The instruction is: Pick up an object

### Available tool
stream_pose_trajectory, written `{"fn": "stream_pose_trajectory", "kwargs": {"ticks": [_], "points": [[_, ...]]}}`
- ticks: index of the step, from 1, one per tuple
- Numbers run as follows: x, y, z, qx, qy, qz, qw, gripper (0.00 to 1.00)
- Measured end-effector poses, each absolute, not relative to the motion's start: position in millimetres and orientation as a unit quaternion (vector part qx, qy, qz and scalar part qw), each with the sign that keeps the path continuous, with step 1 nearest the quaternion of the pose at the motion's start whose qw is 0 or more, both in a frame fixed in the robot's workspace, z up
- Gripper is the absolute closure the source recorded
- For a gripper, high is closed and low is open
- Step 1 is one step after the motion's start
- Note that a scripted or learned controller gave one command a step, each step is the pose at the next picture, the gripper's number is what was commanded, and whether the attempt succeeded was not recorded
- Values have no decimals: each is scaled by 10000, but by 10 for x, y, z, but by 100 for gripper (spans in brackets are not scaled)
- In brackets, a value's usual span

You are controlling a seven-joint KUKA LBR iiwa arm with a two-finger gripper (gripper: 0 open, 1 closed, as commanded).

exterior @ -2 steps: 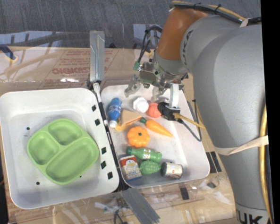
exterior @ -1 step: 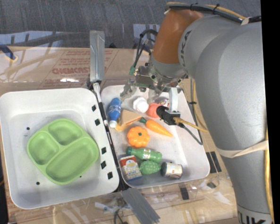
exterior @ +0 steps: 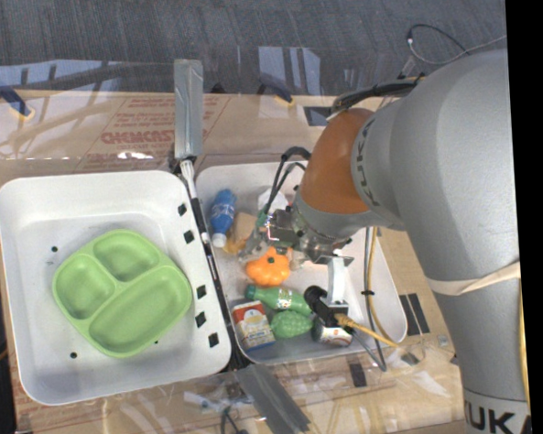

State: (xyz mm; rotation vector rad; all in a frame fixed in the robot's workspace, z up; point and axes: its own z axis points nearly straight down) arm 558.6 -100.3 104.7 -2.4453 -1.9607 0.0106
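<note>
in the right bin (exterior: 396,318), the orange pumpkin (exterior: 269,270) lies just beside the gripper (exterior: 274,236), whose state is unclear.

A bench (exterior: 83,131), covered with brown cardboard under clear film, is seen bearing two shallow white bins side by side: the left bin (exterior: 42,363) toward nine o'clock, the right bin (exterior: 392,319) toward three o'clock, their rims touching.

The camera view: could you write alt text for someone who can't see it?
A grey robot arm reaches from the right into the right white bin, over an orange pumpkin toy, a blue bottle and green toys. The left bin holds a green divided plate.
</note>
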Motion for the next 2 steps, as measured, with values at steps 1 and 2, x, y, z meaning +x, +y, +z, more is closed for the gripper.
{"fn": "stream_pose_trajectory", "kwargs": {"ticks": [1,2], "points": [[5590,-999,1135,-7785,-6276,41,42,100],[5439,-289,2539,-7492,-6623,9,11,100]]}}
